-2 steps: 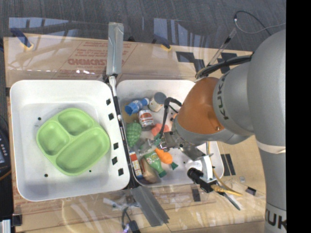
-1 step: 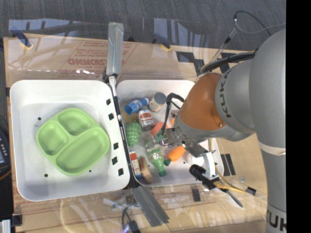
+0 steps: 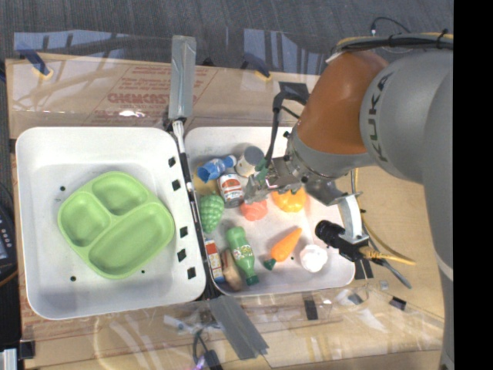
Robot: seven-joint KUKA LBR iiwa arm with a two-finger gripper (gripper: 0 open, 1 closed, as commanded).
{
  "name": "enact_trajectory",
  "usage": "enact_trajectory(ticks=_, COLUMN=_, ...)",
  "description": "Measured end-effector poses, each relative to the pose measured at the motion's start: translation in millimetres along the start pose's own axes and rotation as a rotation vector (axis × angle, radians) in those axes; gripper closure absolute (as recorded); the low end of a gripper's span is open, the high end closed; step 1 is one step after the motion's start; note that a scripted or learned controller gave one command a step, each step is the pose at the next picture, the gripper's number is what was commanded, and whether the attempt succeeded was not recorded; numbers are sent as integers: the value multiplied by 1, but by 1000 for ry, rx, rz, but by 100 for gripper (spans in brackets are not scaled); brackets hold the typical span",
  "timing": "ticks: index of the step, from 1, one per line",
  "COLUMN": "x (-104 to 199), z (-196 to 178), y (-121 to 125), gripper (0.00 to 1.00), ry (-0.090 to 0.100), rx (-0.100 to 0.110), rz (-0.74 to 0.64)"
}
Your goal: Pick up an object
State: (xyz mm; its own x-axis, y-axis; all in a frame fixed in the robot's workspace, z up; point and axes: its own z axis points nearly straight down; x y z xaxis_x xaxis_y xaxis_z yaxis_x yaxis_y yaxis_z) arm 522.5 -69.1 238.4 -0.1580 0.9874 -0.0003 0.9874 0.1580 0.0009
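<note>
Low over the right bin (image 3: 339, 280), the gripper (image 3: 260, 182) sits among the toys near that bin's middle, just beside a small can with a red and white label (image 3: 231, 189) and above a pinkish-red piece (image 3: 254, 208). Whether it is released or clenched I cannot tell; its tip is dark and tangled with the clutter under it, and nothing is plainly seen caught in it. The grey arm (image 3: 400, 114) with its orange band (image 3: 343, 102) reaches in from the right and covers the bin's far right corner.

By my judgement the task is at the reach or grasp stage: the gripper is down among the things, but no object looks lifted clear, so the pick remains to be proved and the raising is left to do.

The likeliest targets are those nearest the tip: the can, standing roughly upright, and the pinkish-red piece touching a yellow-orange toy fruit (image 3: 290, 200) beside it. Elsewhere in this bin lie a blue item (image 3: 215, 167), a green bumpy fruit (image 3: 211, 211), a green bottle (image 3: 243, 256), a toy carrot (image 3: 283, 245), and a white round piece (image 3: 313, 259).

On the worktop's left, the other bin (image 3: 38, 284) holds a green divided plate (image 3: 115, 223), well apart from the gripper.
</note>
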Motion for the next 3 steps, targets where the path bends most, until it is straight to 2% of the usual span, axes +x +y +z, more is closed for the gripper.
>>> enact_trajectory(ticks=1, x=0, z=1, y=0, gripper=0, ry=0, rx=2, rz=0)
enact_trajectory(ticks=2, x=-67, z=137, y=-23, gripper=0, ry=2, rx=9, rz=35)
enact_trajectory(ticks=3, x=-67, z=126, y=-21, gripper=100, ry=2, rx=7, rz=29)
